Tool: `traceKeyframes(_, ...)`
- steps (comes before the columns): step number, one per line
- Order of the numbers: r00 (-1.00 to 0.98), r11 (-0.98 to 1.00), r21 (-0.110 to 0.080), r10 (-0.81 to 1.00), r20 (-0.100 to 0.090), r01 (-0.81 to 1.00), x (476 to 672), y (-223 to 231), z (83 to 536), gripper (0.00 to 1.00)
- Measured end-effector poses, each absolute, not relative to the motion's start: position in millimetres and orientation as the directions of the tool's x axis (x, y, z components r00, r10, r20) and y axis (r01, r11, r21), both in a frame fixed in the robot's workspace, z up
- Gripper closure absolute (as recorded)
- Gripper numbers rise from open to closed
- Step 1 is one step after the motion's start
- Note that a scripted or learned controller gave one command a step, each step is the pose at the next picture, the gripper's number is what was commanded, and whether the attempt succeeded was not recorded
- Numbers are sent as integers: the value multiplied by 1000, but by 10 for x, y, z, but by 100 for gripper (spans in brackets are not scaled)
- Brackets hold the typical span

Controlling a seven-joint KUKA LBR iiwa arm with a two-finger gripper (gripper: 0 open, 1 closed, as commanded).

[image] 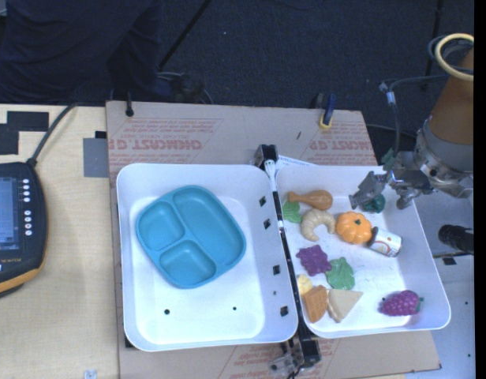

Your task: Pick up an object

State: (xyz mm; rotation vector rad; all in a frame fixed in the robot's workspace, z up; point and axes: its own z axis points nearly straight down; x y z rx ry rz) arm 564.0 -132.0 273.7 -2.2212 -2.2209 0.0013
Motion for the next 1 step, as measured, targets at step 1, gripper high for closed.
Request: traceKeyframes(1, -2, 2, -14, 1000, 3, 1000, 5945, -1092, 1470, 0)
